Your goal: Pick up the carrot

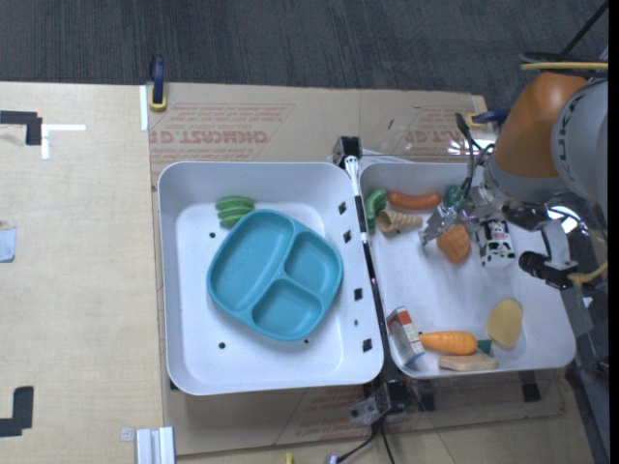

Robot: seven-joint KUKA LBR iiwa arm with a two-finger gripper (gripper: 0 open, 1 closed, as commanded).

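Orange is the trouble here, for we count several things of that hue in the right bin (542, 361). We see the carrot (449, 341) lying on its side near the bin's front wall, between a small carton (405, 335) and a pale wedge (468, 362) that touches it. Our gripper (447, 224) hangs well apart from it, at the back of the bin, above an orange lump (455, 245) and near a sausage (414, 200). Whether it is apart or closed we cannot tell. We fear a descent here would seize the wrong item, and at the carrot, crowding neighbours could foul the grasp.
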